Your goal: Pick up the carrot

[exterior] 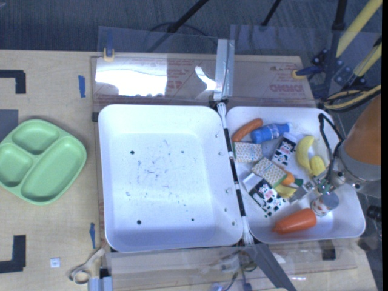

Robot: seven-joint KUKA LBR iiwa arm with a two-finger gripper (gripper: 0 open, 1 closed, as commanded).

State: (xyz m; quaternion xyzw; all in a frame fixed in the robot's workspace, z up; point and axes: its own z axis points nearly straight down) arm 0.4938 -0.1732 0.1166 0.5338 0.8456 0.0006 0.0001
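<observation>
Nearest, on the front edge of the bench, a loop of cord lies by the left bin's front corner. Just behind it sit two white bins side by side. The left bin shows a bare floor with faint scribbles and a few dark dots.

The carrot lies in the right bin, near its front wall, stretched roughly left to right with its thicker end toward the right. The pincer hangs just behind and to the right of that thicker end, very close to it or touching; I cannot tell which. Whether the pincer is wide or narrow I cannot tell either, since the tip is small and blurred, and nothing can be seen gripped in it. The arm comes down to it from the right, its orange band above the grey wrist.

Left of the pincer lies a black-and-white carton, with a patterned box just behind it and a small orange and yellow piece between them and the pincer. Farther back are a banana on the right, another black-and-white pack, and a speckled box against the wall between the bins. At the rear of the bin lie a blue bottle and, just left of it, a second carrot-like orange piece.

Well apart to the left, a green divided plate rests on the bench. Behind the bins stand clear plastic panels.
</observation>
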